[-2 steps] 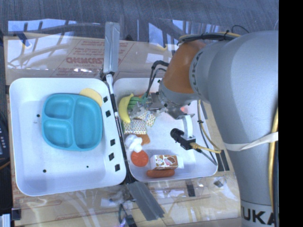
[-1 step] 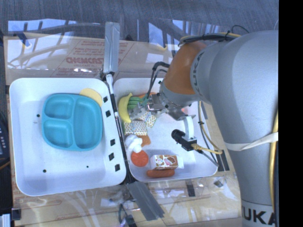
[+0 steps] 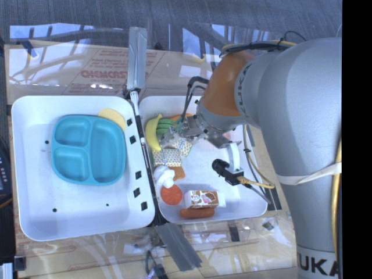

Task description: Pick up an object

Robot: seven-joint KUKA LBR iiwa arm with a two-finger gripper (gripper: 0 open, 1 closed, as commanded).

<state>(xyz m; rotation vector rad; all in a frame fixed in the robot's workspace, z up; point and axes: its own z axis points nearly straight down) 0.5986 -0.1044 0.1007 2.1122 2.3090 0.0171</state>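
the left bin (image 3: 29,202) holds a blue tray (image 3: 89,149) with three compartments, lying flat near its middle. a yellow disc (image 3: 114,117) peeks out from under the tray's upper right corner, close to the bin's right wall.

the right bin (image 3: 250,211) sits just beside it, and its left half is crowded. a banana (image 3: 151,133) lies along the left wall, curving downward. next to it, toward the top, are some green pieces (image 3: 168,122) with a bit of orange behind them. below these lies a patterned packet (image 3: 172,154) with a checkered print, touching the banana's lower end. under the packet is a small white thing (image 3: 163,174), then a red round piece (image 3: 171,195). to the right of that stands a little carton (image 3: 203,199), and a sausage (image 3: 197,213) lies along the bin's front wall just beneath it.

the gripper (image 3: 176,133) is down among the green pieces and the packet, at the upper left of this bin. its tip is blurred and mixed in with the clutter, so whether it is spread or pinching anything cannot be told.

the arm (image 3: 290,109) comes in from the right, its orange band (image 3: 224,92) over the bin's upper edge. a black fitting (image 3: 226,172) with a cable hangs over the bin floor.
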